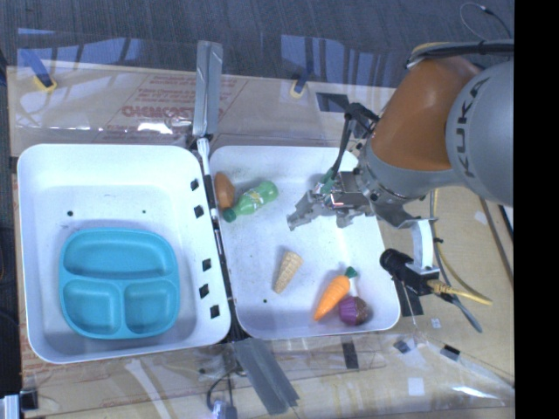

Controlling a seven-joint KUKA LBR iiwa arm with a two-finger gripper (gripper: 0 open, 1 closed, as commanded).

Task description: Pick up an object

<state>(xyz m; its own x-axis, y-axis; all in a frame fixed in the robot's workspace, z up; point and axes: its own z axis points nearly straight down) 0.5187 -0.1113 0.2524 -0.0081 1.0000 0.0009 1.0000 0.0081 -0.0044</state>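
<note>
I've got the pincer (321,209) hanging over the right bin (262,317), toward its far right side — fingers look spread, nothing between them. Below and to the left sits the cone (286,271), alone on bare floor; nearer me, in the near right corner, the carrot (333,293) lies touching the purple ball (354,311). Over by the divider, the green bottle (254,198) leans against an orange piece (224,190). The left bin holds only a blue tray (120,281).

My worry: the paired items. Dropping on the carrot could nudge the ball and roll both away — or the fingers could straddle two things and pinch neither. The cone looks the safer pick, though its taper may slip.
</note>
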